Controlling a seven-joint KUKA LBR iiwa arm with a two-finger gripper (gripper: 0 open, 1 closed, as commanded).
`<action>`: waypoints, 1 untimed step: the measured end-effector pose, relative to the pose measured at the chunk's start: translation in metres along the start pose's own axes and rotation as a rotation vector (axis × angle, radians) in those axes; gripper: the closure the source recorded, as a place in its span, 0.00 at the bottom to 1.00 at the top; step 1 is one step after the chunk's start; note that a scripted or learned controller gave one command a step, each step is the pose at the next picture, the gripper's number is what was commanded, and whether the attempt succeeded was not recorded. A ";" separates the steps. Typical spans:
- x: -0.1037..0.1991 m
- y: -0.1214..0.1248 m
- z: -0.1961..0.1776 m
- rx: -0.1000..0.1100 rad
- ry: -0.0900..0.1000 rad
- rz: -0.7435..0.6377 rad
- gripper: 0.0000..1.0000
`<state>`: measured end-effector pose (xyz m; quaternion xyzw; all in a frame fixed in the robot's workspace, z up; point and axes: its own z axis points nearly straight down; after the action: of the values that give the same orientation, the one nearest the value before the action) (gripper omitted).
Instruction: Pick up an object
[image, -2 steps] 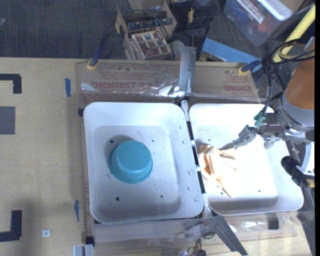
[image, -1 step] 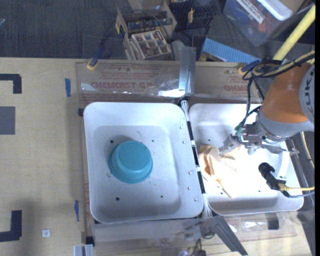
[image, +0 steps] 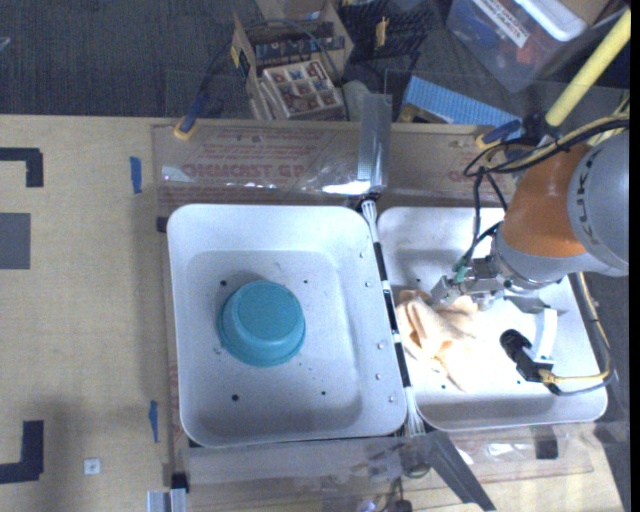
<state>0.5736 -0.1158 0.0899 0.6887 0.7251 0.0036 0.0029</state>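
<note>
A teal bowl (image: 262, 321) lies upside down in the middle of the left white bin (image: 190, 240). A crumpled pale peach cloth (image: 432, 338) lies at the left side of the right white bin (image: 420, 225). The grey arm with its orange band (image: 540, 210) reaches in from the right. My gripper (image: 449, 291) is low in the right bin, at the cloth's upper edge. The wrist hides how the gripper meets the cloth, and I cannot see anything held.
A black part with a yellow cable (image: 525, 358) hangs off the wrist over the right bin's right side. A clear plastic sheet (image: 265, 165) lies behind the bins. Boxes and clutter (image: 295, 70) stand beyond the bench's far edge.
</note>
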 end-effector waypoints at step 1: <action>-0.003 0.001 -0.011 -0.006 -0.001 0.006 1.00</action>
<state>0.5744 -0.1184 0.1011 0.6909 0.7230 0.0054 0.0053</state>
